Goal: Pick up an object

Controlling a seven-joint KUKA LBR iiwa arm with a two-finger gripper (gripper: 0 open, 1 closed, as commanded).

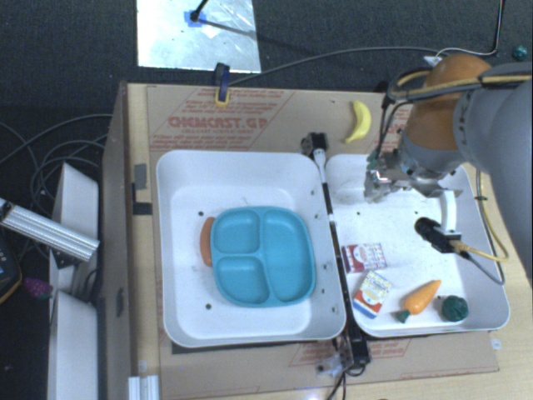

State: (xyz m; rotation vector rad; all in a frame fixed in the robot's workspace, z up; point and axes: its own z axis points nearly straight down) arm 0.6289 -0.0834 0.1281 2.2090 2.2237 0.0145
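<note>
My gripper [377, 183] hangs low over the far left corner of the right bin [491, 290], with the grey arm and its orange band reaching in from the right. Nothing shows beneath it but bare white floor. Toward the near side of that bin lie a red-and-white carton [364, 257], a white, blue and yellow carton [371, 293], an orange carrot [419, 297] and a dark green lump [454, 307]. All of these lie well apart from the gripper.
The left bin [183, 190] holds a blue divided plate [262, 253] with an orange-brown sausage [206, 240] against its left edge. A yellow banana [360, 122] lies on the bench behind the right bin. A divider with black clips runs between the bins.
</note>
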